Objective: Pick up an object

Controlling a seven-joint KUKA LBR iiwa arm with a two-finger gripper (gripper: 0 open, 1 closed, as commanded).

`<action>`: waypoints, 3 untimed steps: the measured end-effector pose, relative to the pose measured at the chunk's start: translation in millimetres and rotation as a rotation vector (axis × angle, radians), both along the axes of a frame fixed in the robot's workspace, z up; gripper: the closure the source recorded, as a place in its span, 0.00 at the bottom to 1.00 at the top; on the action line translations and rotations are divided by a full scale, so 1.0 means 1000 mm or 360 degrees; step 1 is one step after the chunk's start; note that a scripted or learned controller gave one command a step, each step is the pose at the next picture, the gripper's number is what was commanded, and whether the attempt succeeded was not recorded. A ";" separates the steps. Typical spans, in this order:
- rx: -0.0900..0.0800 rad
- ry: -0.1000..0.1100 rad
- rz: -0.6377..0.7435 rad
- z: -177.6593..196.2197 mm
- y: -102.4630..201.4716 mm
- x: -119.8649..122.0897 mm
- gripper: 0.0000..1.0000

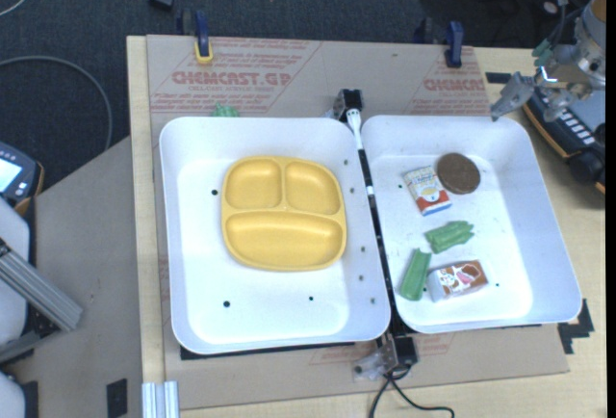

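The right bin [539, 214] holds several small items. A brown round disc [459, 172] lies near the bin's back, with a small white, red and blue carton [426, 190] just left of it. Lower down lie a light green piece [449, 235], a darker green stick [416, 274] and a brown and red packet [456, 279]. My gripper [537, 85] hangs at the far right, beyond the right bin's back corner and well away from all of these. Nothing shows in it.
The left bin [192, 243] holds a yellow divided plate [284, 214]. Two blue clamps [201, 33] [453, 42] pin the cardboard board at the back. Cables and dark equipment [577, 132] crowd the right edge behind the arm.
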State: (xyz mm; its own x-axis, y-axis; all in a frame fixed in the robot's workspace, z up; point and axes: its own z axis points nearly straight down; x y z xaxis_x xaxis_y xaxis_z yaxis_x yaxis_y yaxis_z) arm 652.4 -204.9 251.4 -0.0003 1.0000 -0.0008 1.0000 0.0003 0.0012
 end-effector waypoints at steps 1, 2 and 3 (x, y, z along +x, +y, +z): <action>0.0007 0.0019 -0.0003 -0.139 -0.003 -0.033 0.00; -0.0006 -0.0006 0.0004 -0.163 0.066 -0.018 0.00; -0.0008 -0.0017 -0.0001 -0.160 0.107 -0.022 0.00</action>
State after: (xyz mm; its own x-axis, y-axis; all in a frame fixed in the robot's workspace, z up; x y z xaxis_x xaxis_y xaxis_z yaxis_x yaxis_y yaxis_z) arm 630.0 -97.6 91.0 0.0002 1.0000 -0.0059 0.9999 -0.0001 0.0121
